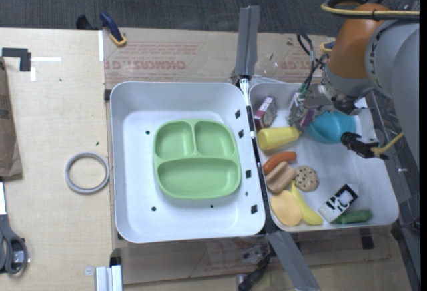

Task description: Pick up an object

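The right bin [393,206] holds the loose things to pick from: a yellow cylinder [277,137] lying on its side near the divider; a small dark red packet [266,110] just behind it; a blue rounded object [332,127] further right; a hot dog [279,173] with a chocolate-chip cookie [306,179] just beside it; a pale yellow flat piece [286,209] touching a banana [308,211] at the near side; a black-and-white box [338,201] and a green pod-shaped piece [352,217] by the near right corner.

The gripper [301,111] is low over the far part of this bin, between the red packet and the blue object, close to the yellow cylinder's far end — whether the jaws are open or closed cannot be told, and nothing is seen between them; the grey arm [400,59] with its orange band [350,39] reaches in from the right.

The left bin [127,169] carries a green divided plate [197,159], lying flat near its middle.

On the bench [53,116], left of the bins, lies a grey ring [87,172]; a blue-handled clamp [113,28] sits at the far edge — well apart from both bins.
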`<action>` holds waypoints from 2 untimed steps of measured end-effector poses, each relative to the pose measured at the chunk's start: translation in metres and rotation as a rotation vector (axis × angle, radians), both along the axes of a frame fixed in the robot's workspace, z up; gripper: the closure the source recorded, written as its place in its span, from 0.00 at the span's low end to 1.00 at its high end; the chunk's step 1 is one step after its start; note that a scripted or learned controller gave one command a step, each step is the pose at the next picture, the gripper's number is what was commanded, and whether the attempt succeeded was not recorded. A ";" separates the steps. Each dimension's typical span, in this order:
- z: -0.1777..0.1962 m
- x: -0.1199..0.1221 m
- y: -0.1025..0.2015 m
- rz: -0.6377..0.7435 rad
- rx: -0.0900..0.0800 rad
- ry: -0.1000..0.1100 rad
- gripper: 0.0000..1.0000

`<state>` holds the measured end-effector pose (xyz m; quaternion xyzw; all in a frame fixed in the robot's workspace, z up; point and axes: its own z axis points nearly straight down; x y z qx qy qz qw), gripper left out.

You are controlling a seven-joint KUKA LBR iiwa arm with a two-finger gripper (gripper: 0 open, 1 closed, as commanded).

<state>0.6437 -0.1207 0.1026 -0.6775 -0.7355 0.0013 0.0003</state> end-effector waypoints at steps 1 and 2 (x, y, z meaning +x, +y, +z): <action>-0.008 0.002 -0.001 -0.055 0.004 0.003 1.00; 0.002 0.003 -0.003 -0.056 0.003 0.004 1.00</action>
